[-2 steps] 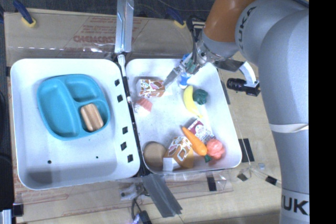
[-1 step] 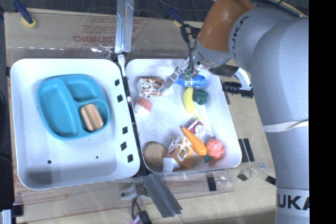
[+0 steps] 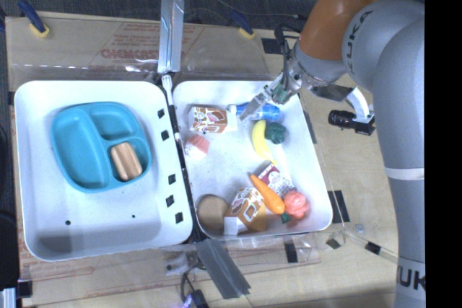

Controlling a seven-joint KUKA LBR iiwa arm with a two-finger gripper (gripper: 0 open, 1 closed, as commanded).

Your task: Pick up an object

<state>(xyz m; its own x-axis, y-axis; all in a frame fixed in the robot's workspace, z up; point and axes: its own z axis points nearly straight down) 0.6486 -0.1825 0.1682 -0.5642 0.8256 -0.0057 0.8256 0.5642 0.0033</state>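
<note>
The blue bottle (image 3: pixel 268 112) lies at the far side of the right bin (image 3: pixel 317 177), just under the gripper (image 3: pixel 257 106), and by my reading it is the likeliest target among the objects there. The gripper hangs low over that far part of the bin, touching or nearly touching the bottle; whether its jaws stand apart or together I cannot tell from this angle, and nothing shows as clamped between them. I judge the step to be the reach or descent, with the grasp not yet made. The next move calls for settling squarely over one item and closing without nudging the neighbours, since the banana (image 3: pixel 258 138) and the dark green piece (image 3: pixel 275 132) sit just beside the bottle.

The right bin also holds a small carton (image 3: pixel 207 119) at its far left, a carrot (image 3: pixel 267 195), a second carton (image 3: pixel 247 206), a pink fruit (image 3: pixel 296 204) and a brown round item (image 3: pixel 211 210) crowded near the front. The left bin (image 3: pixel 43 227) holds a blue divided plate (image 3: pixel 86 148) with a sausage-like piece (image 3: pixel 126 160) in one compartment.
</note>
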